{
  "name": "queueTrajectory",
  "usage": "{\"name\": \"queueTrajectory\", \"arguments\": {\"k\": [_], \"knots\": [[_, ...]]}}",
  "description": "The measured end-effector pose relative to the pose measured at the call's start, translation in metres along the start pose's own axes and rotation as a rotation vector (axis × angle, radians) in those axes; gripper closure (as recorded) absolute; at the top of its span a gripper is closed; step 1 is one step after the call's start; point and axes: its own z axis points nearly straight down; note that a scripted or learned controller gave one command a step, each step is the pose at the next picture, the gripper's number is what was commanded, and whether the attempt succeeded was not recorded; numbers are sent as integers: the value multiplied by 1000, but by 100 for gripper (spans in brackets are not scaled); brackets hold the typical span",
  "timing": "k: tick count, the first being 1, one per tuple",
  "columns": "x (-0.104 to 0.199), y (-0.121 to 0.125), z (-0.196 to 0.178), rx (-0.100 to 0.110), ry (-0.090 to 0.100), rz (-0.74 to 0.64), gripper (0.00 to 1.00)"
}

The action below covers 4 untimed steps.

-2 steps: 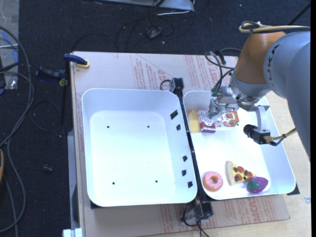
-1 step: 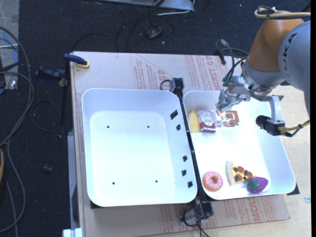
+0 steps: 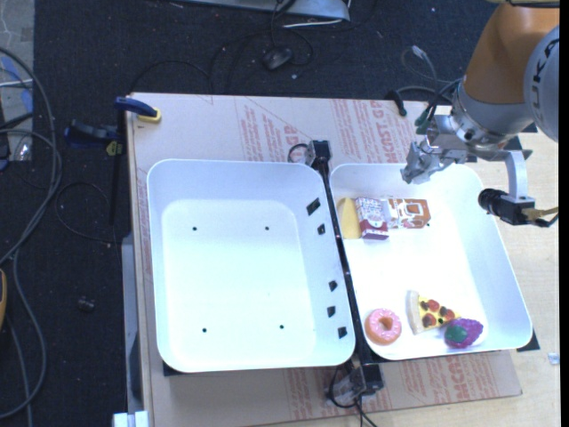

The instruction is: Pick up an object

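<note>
One snack packet (image 3: pixel 392 215) lying flat, long axis across the right bin (image 3: pixel 498 265), jaws (image 3: pixel 416 171) above its far rim, their state unclear

Two shallow white plastic bins sit side by side on a table (image 3: pixel 222 118). The right bin (image 3: pixel 498 256) holds a flat printed snack packet (image 3: pixel 391 215) at its back, and a pink-frosted toy doughnut (image 3: pixel 383 326), toy pizza slice (image 3: pixel 429 312) and purple toy grape bunch (image 3: pixel 463 332) along its front. The gripper (image 3: pixel 416 169) hangs over its back edge.

Grey-and-orange arm angled down-left, claw (image 3: pixel 416 173) low, empty.
</note>
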Motion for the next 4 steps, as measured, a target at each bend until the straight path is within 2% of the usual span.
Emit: {"name": "queueTrajectory", "arguments": {"k": [1,2,4], "knots": [[55,-17,-6,4,2,-4,100],[101,-41,7,7,1,-3,100],[194,-93,4,5,2,-4,100]]}}
